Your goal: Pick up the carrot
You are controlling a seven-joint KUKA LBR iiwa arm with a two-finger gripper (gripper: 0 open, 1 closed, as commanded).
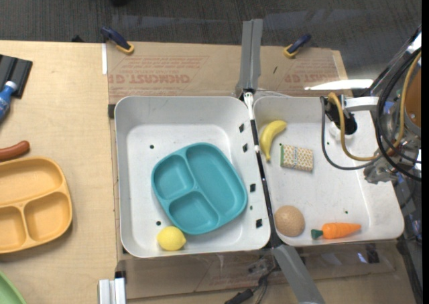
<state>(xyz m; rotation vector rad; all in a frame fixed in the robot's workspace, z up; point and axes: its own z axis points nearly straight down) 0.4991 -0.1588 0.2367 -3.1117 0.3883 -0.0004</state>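
- Carrot (340,230) is lying flat along the near wall of the right bin (375,192), green tip pointing toward a tan egg-shaped object (289,221) just beside it.
- Gripper (379,174) is sitting at the bin's right rim, apart from the carrot; cannot tell how the jaws stand.
- Risk: the near wall is crowding the carrot, so a finger could be striking the rim.
- Risk: a rounded, tapered body may be rolling or slipping out of a pinch.
- Risk: the descent could be nudging the neighbouring egg-shaped object.
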